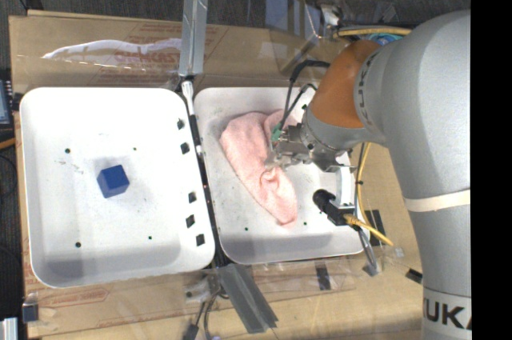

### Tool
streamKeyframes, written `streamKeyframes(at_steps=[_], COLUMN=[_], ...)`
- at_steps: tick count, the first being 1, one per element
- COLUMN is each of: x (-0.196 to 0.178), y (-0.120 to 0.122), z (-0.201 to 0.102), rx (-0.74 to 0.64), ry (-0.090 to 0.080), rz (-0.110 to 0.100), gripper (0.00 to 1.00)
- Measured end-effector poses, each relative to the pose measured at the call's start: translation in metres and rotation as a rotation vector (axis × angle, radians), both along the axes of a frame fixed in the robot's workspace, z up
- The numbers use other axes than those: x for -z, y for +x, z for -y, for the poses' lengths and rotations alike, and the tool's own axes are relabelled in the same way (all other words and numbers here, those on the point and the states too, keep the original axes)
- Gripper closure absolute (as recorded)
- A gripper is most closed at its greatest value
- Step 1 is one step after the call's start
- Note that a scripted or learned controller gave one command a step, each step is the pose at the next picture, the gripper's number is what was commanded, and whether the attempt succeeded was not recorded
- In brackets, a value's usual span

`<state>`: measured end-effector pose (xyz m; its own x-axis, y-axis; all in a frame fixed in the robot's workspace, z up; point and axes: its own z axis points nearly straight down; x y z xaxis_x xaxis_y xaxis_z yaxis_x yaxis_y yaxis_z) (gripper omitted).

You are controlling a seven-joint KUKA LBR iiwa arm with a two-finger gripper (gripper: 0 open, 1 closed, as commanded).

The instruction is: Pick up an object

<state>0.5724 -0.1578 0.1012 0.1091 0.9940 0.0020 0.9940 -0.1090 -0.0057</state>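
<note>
The pincer [280, 148] is low in the right bin [240, 236], right at the pink cloth [250, 158] and touching or nearly touching its right edge. The wrist body hides its tip from above, so I cannot tell whether it is open, closed, or gripping any fold of the cloth.

The cloth is a crumpled, elongated heap. It runs from the far middle of the bin down towards the near right, where it ends in a rounded lobe. It is the only loose thing in that bin, with bare white floor around it.

The grey arm [436, 114], with its orange band [340, 94], reaches in from the right. It covers the bin's right wall and far right corner.

To the left, across the touching rims with small black clips [192, 170] along them, is the left bin [56, 250]. A small blue cube [114, 180] sits there alone, left of centre, well apart from the pincer and with nothing over it.

Both bins rest on the brown counter [240, 42]. A pale strip with red print [112, 52] lies on the counter beyond the left bin. A grey metal strut [194, 34] runs away from the gap between the bins.
</note>
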Motion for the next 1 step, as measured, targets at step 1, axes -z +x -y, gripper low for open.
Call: streamKeyframes(at_steps=[1], x=[0.0101], y=[-0.0208], z=[-0.0487], rx=[-0.473], ry=[0.001], rz=[0.002], gripper=[1.0])
